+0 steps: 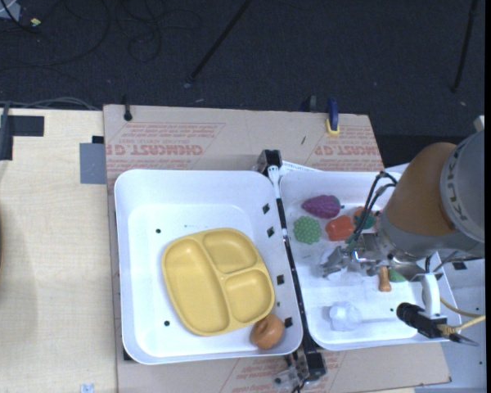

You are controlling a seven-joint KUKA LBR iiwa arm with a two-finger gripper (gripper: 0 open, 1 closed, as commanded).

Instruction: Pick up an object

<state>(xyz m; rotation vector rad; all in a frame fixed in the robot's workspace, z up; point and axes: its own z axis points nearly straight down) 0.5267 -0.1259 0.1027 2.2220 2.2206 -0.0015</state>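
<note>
While the arm reached in from three o'clock, its gripper (337, 262) hung low over the middle of the right bin (368, 338), metal fingers spread apart with nothing between them, so it was open and empty-handed. Nearest to it, at about eleven o'clock from the fingertips, lay a green bumpy ball (308, 230), with a purple toy (321, 205) just beyond at twelve o'clock and an orange-red piece (340, 228) beside them toward one o'clock, partly tucked under the wrist cabling. A pale, nearly clear item (342, 314) rested at six o'clock from the gripper, near the bin's front wall, hard to make out against the white. Over in the left bin (139, 219) sat a yellow divided tray (217, 281), and a brown round fruit (268, 332) lay at its five o'clock corner. The green ball looked the likeliest target: probably light, hollow plastic, fairly stiff, its knobbly skin offering some bite. Being round, it would likely squirt sideways unless pinched across its widest middle, with the fingers lowered well down either side.
</note>
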